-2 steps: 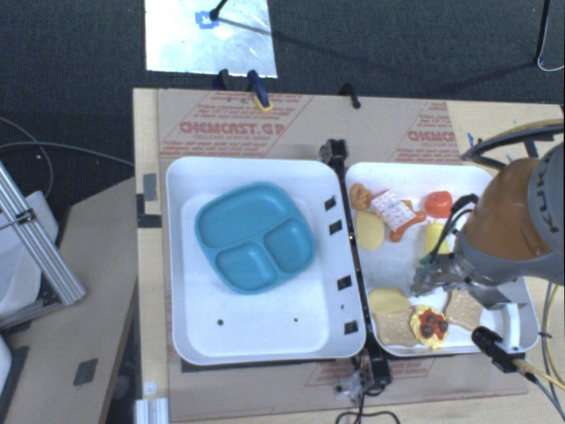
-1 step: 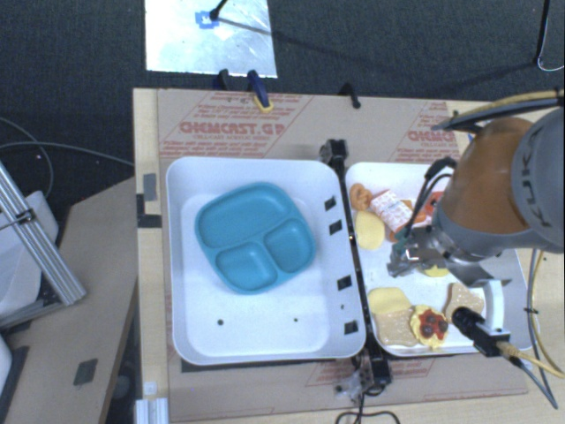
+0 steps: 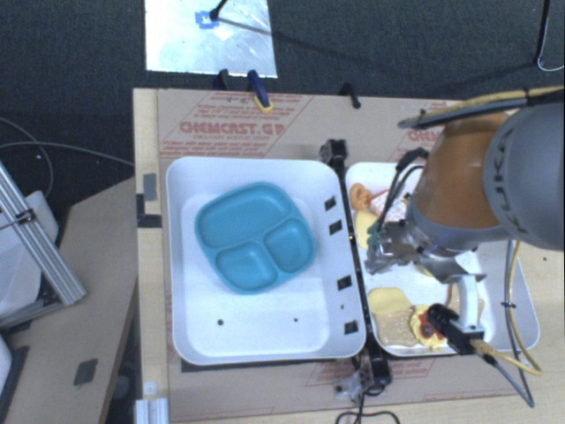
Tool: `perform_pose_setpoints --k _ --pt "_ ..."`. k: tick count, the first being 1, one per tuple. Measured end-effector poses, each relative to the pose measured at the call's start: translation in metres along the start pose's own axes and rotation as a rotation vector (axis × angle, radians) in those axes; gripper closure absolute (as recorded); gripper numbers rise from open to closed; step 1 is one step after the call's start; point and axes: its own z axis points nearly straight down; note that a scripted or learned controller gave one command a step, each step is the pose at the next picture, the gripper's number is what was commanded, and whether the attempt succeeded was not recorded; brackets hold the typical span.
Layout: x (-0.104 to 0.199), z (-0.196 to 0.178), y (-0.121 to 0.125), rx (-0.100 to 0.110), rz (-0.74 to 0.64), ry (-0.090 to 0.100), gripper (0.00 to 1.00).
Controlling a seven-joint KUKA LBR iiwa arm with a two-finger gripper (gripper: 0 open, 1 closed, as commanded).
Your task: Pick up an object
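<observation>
My gripper point(image 3: 381, 253) hangs low over the left side of the right bin point(image 3: 528, 321), under the grey arm with its orange band. Just below it lies a pale yellow piece point(image 3: 386, 300), and beside that a tan, bread-like piece point(image 3: 399, 327) with a small red and yellow item point(image 3: 425, 323) at its right. An orange and pink toy point(image 3: 360, 197) sits in the bin's far left corner, partly hidden by cables. Nothing shows held under the gripper.
The left bin point(image 3: 190, 325) holds a blue divided plate point(image 3: 254, 237), tilted, in its middle. A black divider with clips point(image 3: 346, 237) runs between the bins. The arm's bulk covers most of the right bin's middle and right.
</observation>
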Motion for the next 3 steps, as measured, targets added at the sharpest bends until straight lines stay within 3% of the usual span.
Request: perform_pose_setpoints --k 1,2,3 --pt "0.074 -0.082 0.001 -0.005 -0.004 0.003 1.00" --pt "0.124 -0.043 0.000 0.006 0.000 0.000 1.00" --pt "0.119 0.095 0.024 0.005 0.009 -0.003 1.00"
